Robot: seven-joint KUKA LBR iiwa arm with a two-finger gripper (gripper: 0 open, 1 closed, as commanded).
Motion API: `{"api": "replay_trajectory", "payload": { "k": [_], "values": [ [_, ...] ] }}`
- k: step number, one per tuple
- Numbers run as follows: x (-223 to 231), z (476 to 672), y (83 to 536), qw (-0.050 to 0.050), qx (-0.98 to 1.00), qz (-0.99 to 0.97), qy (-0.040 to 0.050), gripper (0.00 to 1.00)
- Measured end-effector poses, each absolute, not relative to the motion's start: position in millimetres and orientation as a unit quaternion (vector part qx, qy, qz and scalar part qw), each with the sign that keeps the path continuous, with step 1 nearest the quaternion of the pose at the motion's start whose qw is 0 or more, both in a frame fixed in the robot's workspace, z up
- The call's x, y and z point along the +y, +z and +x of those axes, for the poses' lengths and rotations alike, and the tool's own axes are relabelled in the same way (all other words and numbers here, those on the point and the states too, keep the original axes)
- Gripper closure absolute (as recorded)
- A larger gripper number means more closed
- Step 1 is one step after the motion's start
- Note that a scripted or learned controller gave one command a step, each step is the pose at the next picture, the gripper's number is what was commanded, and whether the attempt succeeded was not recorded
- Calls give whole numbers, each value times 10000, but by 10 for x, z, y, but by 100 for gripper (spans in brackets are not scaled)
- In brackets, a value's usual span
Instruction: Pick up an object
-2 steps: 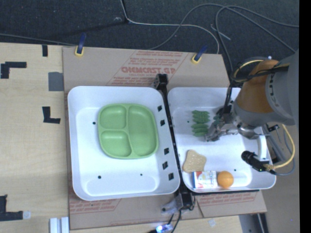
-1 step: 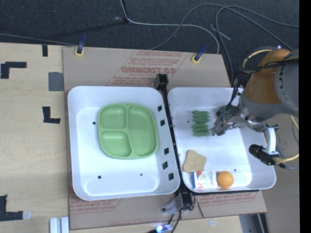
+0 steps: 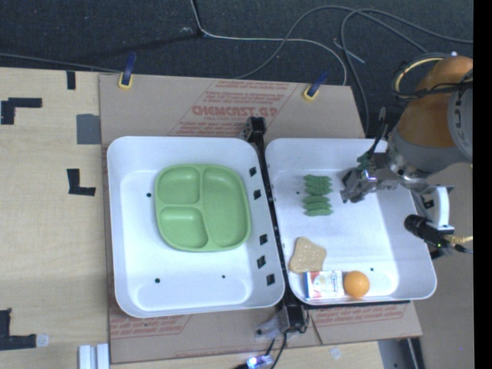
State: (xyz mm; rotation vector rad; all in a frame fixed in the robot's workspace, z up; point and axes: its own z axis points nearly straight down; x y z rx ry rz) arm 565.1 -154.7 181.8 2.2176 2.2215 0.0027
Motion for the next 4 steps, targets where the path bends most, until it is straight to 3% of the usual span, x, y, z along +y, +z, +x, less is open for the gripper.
{"api": "replay_trajectory", "payload": {
  "k": [1, 2, 3, 4],
  "values": [
    [-1501, 5752, 2324, 13, 7079, 7063, 7, 100],
    [-884, 5763, 2280, -5, 7092, 7050, -1, 100],
    [-367, 5929, 2301, -5, 7085, 7057, -3, 100],
    [88, 5929, 2334, -7, 7088, 7055, -4, 100]
  ]
}}
